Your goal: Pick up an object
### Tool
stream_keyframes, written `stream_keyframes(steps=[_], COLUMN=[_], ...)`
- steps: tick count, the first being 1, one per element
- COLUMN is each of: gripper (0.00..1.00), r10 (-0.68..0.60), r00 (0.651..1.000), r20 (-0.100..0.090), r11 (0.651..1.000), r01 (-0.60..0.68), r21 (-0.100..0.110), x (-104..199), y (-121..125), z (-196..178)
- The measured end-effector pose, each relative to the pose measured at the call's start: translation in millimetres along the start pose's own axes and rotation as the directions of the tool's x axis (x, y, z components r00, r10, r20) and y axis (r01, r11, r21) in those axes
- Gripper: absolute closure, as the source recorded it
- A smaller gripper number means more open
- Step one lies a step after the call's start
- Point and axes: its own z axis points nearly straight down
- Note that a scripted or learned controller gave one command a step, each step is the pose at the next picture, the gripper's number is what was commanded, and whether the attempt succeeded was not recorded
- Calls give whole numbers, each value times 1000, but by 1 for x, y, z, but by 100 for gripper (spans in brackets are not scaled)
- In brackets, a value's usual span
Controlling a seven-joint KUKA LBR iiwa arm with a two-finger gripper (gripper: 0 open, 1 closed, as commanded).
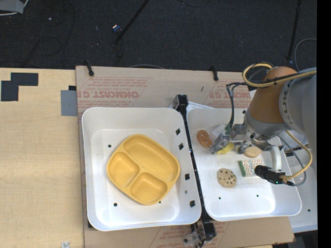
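My gripper (223,142) is low in the right bin (258,205), near its back left part. It is right over a small yellow object (224,150), which peeks out beneath it; contact is hidden. A brown oval piece (204,138) lies just left of the gripper. A round chocolate-chip cookie (226,177) rests in front of it. A beige round piece (252,152) and a green-and-white patterned packet (251,167) lie to its right.
The left bin (98,138) holds a yellow divided plate (143,168). A black divider (189,159) runs between the two bins. The grey arm with its orange band (274,99) leans in over the right bin's back right corner.
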Motion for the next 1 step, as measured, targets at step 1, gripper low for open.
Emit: stream_keyframes(steps=[1], gripper=[100], r10=[2], r00=[1000], r20=[1], r11=[1000], r01=[-2], r21=[-3], x=[-1], y=[1], z=[-13])
